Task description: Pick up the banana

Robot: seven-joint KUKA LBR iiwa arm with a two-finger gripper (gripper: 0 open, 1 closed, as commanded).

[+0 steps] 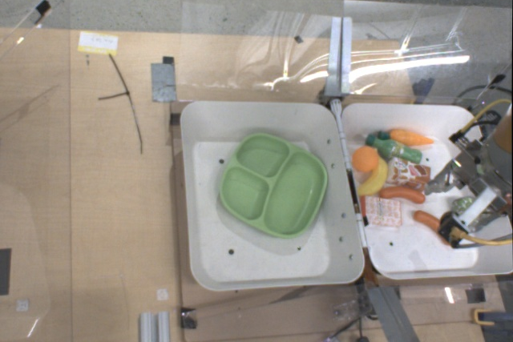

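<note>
I see the banana lying in the right bin, close to its left wall, tilted with its upper end touching an orange just beyond it. A sausage lies just right of the banana's lower end, and a red-and-white packet sits just nearer than it. Farther back are a carrot and a green bottle, with a printed pouch between them and the sausage. The left bin holds a green divided plate. My end effector hangs over the right side of the right bin, apart from the banana, the arm entering from the right edge; I cannot tell how it is set.
</note>
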